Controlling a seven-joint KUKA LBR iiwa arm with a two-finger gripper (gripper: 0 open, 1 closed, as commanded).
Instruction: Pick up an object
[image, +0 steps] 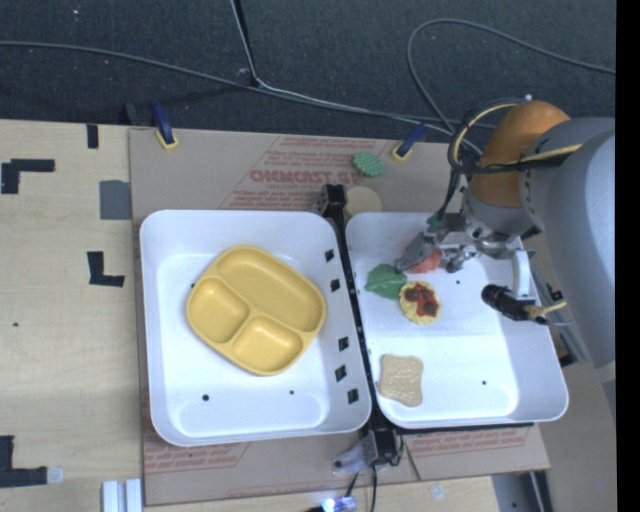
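My gripper (428, 258) sits low over a red piece (430, 264) in the right bin (520, 390); jaws' state unclear, so I'd centre carefully before lifting.

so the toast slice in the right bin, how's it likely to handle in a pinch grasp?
The toast slice lies flat on the right bin, so fingers probably can't get under it easily. It looks thin and light, so it likely slides when nudged. Flat shape: unlikely to roll.
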